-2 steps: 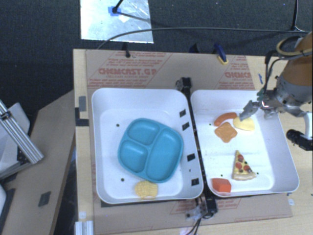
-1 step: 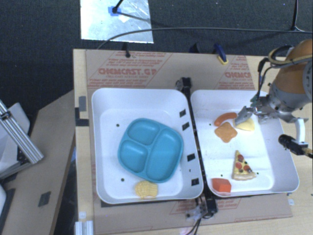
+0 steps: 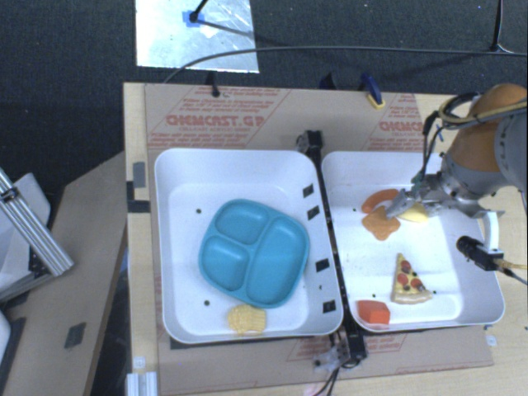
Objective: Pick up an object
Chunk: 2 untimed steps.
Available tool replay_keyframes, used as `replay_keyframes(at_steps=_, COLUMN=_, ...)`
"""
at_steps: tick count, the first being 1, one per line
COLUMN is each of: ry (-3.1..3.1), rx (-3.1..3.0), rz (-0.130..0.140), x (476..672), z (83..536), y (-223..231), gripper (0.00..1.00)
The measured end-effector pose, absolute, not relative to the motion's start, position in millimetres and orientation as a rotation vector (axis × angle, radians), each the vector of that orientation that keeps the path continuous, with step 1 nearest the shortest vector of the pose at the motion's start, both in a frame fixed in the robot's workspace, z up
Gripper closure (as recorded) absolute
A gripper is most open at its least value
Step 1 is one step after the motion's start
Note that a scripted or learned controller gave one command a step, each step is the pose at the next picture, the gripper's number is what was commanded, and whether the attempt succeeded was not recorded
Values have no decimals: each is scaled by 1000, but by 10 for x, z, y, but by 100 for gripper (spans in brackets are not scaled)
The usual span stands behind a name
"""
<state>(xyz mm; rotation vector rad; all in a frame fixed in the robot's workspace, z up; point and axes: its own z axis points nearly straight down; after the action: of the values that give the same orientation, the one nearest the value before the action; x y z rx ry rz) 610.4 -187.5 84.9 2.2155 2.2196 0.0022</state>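
Nearest the camera, in the left white plastic bin (image 3: 177, 246), a small pale yellow crinkled biscuit-like piece (image 3: 247, 319) lies by the front wall, just beside the front edge of a blue divided plastic plate (image 3: 253, 252) with three compartments, which sits in the middle of that bin. In the right white bin (image 3: 474, 308), a small red-orange block (image 3: 374, 312) rests in the near left corner; just beyond and to its right lies a toy pizza slice (image 3: 408, 280) with red dots, tip pointing away. Farther back, a flat orange-brown piece (image 3: 380, 223) lies near the bin's centre-left, touching or overlapping a red-orange curved sausage-like piece (image 3: 380, 199) behind it. Just right of these a pale yellow item (image 3: 417, 214) sits under the tip of the two-finger gripper (image 3: 402, 208), which reaches in low from the right on the grey arm (image 3: 483, 159) with its orange band. Whether the pincer is wide, narrow or closed on anything I cannot tell from here. Behind the bins, brown cardboard sheet (image 3: 247, 114) with red print, then a silvery square panel (image 3: 195, 21) on dark carpet.
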Motion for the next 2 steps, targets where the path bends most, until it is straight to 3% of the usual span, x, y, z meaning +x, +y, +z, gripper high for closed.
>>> replay_keyframes(at_steps=1, ry=2216, rx=2209, rz=9, x=6131, z=1001, y=-1880, gripper=100)
replay_keyframes(at_steps=2, ry=2219, rx=2217, rz=4, x=6134, z=1454, y=-1942, gripper=100)
